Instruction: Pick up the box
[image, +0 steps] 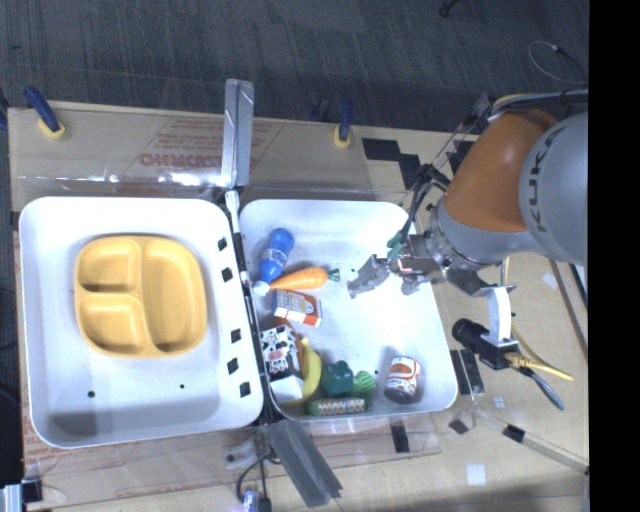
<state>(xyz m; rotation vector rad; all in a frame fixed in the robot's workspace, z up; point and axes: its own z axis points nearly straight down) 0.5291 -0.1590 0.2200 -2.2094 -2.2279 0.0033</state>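
Observation:
The box (298, 306), a small orange and white carton, lies flat in the left part of the right bin (425, 330), just below a carrot (302, 279). My gripper (388, 276) hangs over the middle of that bin, to the right of the carrot and up-right of the box. Its fingers (364, 278) stand apart with nothing between them. A clear gap lies between the gripper and the box.
A blue bottle (276, 250) lies above the carrot. Below the box sit a black and white carton (279, 350), a banana (311, 368), a green pepper (338, 378), a can (402, 378) and a green rod (336, 405). The left bin (40, 330) bears a yellow divided plate (142, 294).

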